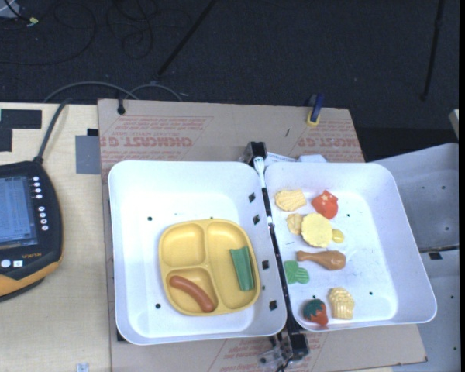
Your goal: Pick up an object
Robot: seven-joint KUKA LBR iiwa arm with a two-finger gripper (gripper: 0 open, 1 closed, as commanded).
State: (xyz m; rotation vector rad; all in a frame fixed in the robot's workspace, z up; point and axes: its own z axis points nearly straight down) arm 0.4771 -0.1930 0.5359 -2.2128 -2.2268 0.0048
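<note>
Camera view: right bin [387,208] holds the pick candidates, the toy drumstick [322,260] near its centre, long axis 3-to-9 o'clock, beside the yellow disc [317,229] at its 12; end effector state and bearing: cannot tell.

A cardboard sheet [217,126] covers the bench [31,332]; two white bins [139,184] rest on it, a teach pendant [15,223] left of them.

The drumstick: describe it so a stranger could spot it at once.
Look in the right bin, the one scattered with toy food. Near its middle, just below the round yellow piece, lies the drumstick. It is the bin's one brown item, long, with a thin handle end pointing left.
</note>
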